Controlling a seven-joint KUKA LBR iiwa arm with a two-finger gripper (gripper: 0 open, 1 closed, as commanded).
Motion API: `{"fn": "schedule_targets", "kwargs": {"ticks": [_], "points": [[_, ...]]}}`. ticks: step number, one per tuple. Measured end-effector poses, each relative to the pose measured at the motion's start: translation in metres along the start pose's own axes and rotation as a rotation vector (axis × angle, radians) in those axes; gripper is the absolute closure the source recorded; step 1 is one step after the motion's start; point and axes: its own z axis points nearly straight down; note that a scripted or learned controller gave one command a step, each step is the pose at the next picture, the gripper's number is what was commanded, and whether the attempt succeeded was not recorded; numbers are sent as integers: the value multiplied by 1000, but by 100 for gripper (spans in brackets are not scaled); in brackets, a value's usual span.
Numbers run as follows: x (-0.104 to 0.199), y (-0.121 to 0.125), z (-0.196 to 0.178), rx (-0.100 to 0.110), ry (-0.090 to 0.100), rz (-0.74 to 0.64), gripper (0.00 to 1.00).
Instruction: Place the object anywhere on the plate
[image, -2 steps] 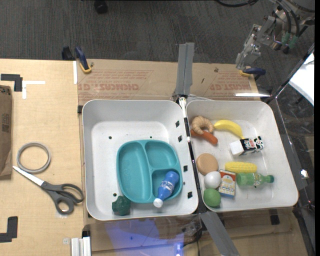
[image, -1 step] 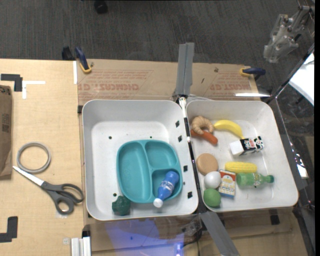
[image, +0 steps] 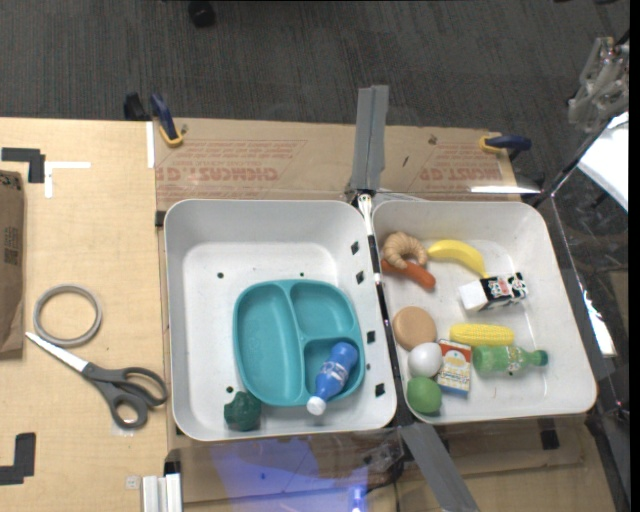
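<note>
At the far right edge, well apart from both bins, the gripper (image: 603, 72) is a pale blur whose grip I cannot tell. Nothing seems to hang from it, and a blue bottle (image: 333, 374) already lies in the near-right compartment of the teal plate (image: 262, 345) in the left bin (image: 190, 300), so the placing looks done, if that bottle is the object. It lies tilted, translucent blue, its white cap over the plate's near rim.

Upside-down red print on the cardboard sheet (image: 240, 160) is too blurred to read.
</note>
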Motion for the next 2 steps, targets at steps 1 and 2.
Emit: {"fn": "schedule_targets", "kwargs": {"ticks": [1, 2], "points": [[-3, -57, 1, -1, 1, -103, 100], [-5, -58, -8, 1, -5, -103, 100]]}}
